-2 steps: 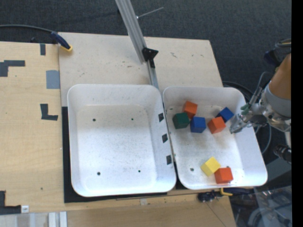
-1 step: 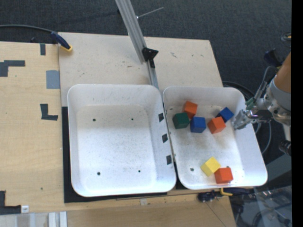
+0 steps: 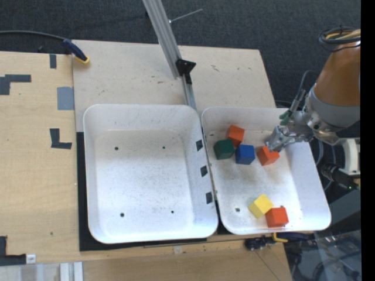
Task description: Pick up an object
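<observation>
A grey robot arm with an orange band is reaching in over the right bin (image 3: 310,174), one of two shallow white bins sitting side by side on a wooden bench (image 3: 35,174). The left bin (image 3: 94,157) is lying just beside it, their walls touching.

The hand (image 3: 275,142) is hanging low at the right bin's upper right part, directly over an orange-red cube (image 3: 268,156). The hand's tip is meeting the cube's upper edge, but from this angle I cannot tell whether the hand is spread, pressed together or pinching the cube. The cube appears to be resting on the bin floor, so the pick looks begun but not finished: the approach seems done, while closing on the cube and lifting it clear are, by my judgement, what is left.

Counting the blocks, six are lying in the right bin. Three are orange or red: the cube under the hand, an orange cube (image 3: 235,134) toward the bin's upper middle, and a red-orange cube (image 3: 276,216) near its lower wall. There is one blue cube (image 3: 245,154) just beside the targeted cube, one dark green block (image 3: 223,149) touching or nearly touching the blue one, and one yellow cube (image 3: 261,205) just beside the lower red-orange cube.
</observation>
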`<state>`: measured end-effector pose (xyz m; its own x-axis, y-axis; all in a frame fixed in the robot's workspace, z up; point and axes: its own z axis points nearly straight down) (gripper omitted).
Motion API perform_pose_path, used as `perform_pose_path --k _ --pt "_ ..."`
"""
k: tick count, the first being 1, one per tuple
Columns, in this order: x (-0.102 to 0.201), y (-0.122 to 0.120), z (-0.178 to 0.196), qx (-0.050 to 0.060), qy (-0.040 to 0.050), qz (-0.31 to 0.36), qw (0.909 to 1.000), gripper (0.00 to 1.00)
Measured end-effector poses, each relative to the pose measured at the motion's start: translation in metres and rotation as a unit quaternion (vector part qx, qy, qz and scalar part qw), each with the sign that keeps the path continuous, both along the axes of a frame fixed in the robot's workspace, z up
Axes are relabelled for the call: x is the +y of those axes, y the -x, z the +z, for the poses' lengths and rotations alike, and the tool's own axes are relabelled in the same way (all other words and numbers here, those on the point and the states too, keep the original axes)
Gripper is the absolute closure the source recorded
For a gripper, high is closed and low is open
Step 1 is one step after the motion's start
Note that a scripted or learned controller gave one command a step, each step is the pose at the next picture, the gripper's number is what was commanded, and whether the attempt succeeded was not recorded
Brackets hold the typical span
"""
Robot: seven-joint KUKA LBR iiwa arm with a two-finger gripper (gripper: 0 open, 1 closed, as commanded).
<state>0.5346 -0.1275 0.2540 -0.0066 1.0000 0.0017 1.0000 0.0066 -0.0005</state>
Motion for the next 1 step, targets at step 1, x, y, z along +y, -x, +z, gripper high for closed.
perform_pose_path --k 1 --pt "0.0450 -0.0207 -0.0016 0.000 0.0002 0.000 1.0000 1.00"
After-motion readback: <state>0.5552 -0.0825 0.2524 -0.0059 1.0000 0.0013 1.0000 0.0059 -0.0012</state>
